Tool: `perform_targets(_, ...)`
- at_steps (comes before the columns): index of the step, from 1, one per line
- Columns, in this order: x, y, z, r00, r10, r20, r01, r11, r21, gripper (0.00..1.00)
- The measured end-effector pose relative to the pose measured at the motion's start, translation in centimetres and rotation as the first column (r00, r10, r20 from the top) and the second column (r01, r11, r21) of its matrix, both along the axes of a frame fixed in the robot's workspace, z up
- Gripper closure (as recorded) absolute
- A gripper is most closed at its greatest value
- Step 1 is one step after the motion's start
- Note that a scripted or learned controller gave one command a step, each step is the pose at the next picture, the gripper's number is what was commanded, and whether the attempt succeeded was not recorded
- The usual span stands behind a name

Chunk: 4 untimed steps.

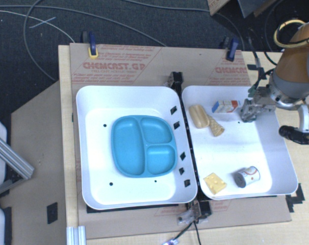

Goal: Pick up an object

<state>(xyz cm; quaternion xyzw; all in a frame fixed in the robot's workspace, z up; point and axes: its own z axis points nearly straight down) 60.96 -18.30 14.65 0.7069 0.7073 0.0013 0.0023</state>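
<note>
1. Grey and orange-banded, the arm (292,70) reaches in from the right, and its fingers (248,112) hang low over the upper right part of the right bin (269,152).
2. Whether those fingers stand wide or narrow cannot be told; they show as a dark blurred cluster, and nothing can be seen between them.
3. Just left of the fingers, and a little above them, lies a small red, white and blue box (225,106).
4. Farther left lies a tan bread-like roll (198,116), and a smaller tan piece (216,128) sits at its lower right end, below and left of the fingers.
5. Well below the fingers, near the front edge of the right bin, rests a small can (246,176) on its side, with a yellow cheese-like wedge (214,183) to its left.
6. Far left of the fingers, the left bin (93,111) holds a blue divided plate (143,146).
7. Both bins rest on a bench (124,63) covered in brown cardboard.
</note>
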Motion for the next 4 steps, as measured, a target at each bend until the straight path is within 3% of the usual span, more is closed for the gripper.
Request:
perform_targets(1, 0.3, 0.2, 6.5, 1.0, 0.002, 0.003, -0.002, 1.0, -0.001, 1.0)
perform_targets(2, 0.4, 0.2, 8.3, 1.0, 0.001, -0.002, -0.001, 1.0, 0.001, 1.0)
perform_targets(4, -3.1, 10.9, 8.1, 1.0, 0.004, -0.009, -0.004, 1.0, 0.005, 1.0)
